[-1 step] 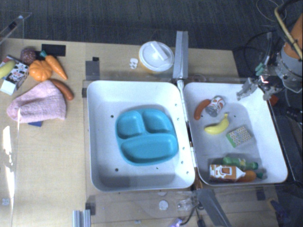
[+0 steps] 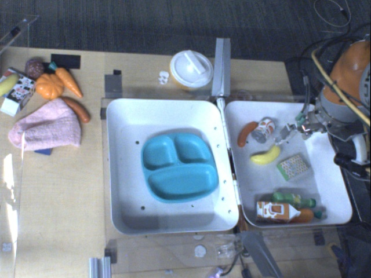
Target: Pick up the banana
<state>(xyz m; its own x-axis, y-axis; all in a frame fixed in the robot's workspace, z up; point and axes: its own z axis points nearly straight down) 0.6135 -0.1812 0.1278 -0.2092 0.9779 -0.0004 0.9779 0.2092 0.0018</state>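
The yellow banana (image 2: 265, 155) lies on the floor of the right bin (image 2: 330, 184), near the bin's middle, curved side down. My gripper (image 2: 288, 134) hangs over the upper part of that bin, just up and to the right of the banana and apart from it. Nothing shows as held in it. The grey arm with its orange band (image 2: 348, 68) reaches in from the right edge.
A red sausage (image 2: 247, 133) and a small can (image 2: 264, 130) lie just above the banana. A green scouring pad (image 2: 293, 167) sits to its right. A juice carton (image 2: 278, 211) and a green bottle (image 2: 295, 200) lie along the front wall. The left bin (image 2: 124, 155) holds a blue divided plate (image 2: 179, 167).
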